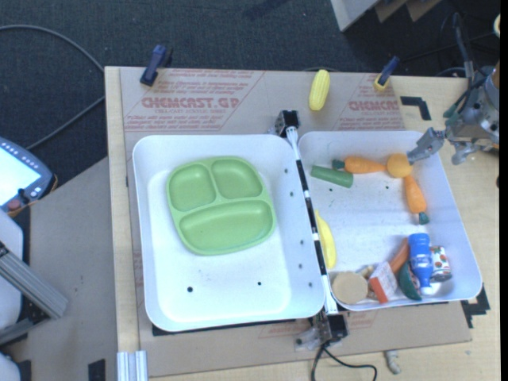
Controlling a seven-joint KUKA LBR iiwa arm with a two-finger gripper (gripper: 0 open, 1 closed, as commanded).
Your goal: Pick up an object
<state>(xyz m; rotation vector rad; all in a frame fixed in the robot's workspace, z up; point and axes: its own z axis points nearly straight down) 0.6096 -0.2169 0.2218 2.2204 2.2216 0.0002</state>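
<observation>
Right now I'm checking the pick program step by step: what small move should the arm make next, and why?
Probably ease the end effector down and leftward into the right bin, toward the orange piece just beside it. It hangs at the bin's upper right rim with nothing between its fingers, and that piece lies closest.

A green divided plate [221,205] lies in the left bin [159,292] (corn cob [319,90] beyond, on the bench).

Green divided plate [221,205] in the left bin [159,292] — toy food crowds the right bin [452,213]; gripper [444,145] at right edge.
</observation>
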